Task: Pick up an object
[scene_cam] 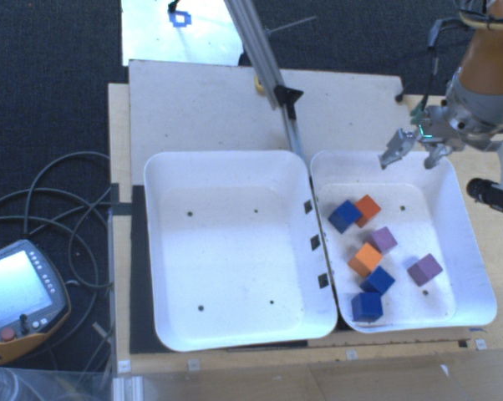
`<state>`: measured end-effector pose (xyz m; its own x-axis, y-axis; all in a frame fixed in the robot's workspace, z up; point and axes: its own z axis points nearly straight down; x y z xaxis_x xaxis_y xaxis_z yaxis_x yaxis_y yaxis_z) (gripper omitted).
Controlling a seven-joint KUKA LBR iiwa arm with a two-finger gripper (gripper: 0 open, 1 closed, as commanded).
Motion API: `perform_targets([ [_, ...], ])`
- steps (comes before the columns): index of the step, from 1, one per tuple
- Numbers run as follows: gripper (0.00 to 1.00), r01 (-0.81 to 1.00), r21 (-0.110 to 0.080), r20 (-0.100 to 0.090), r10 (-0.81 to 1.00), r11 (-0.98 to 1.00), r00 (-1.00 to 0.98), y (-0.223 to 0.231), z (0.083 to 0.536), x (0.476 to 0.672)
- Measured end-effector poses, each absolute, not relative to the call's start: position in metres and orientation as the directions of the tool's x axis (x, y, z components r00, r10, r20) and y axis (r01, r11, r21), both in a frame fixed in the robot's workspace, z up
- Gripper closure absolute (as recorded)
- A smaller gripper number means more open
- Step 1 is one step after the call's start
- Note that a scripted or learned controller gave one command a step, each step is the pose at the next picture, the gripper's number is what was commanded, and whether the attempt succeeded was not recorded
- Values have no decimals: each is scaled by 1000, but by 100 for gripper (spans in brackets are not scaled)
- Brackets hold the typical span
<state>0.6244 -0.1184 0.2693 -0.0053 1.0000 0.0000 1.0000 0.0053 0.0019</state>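
The right bin (452, 192) holds several small blocks: a blue one (345, 216) touching an orange one (368, 209) at the upper left, a purple one (383, 240), an orange one (366, 260), two blue ones (378, 281) (367, 307) near the front, and a purple one (424, 269) off to the right. My gripper (416, 152) hangs above the bin's back rim, open, its two grey fingers (394, 150) spread with nothing between them. It is well behind and above all the blocks.
The left bin (164, 224) sits beside the right one. A slanted metal pole (256, 40) crosses the back board down to the bins' shared wall. Cables and a teach pendant (17, 299) lie off the bench to the left.
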Motion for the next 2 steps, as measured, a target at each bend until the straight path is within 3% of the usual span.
perform_targets([
  [2, 0, 1000, -4, 1, 1000, 3, -3, -110, 156, 633],
])
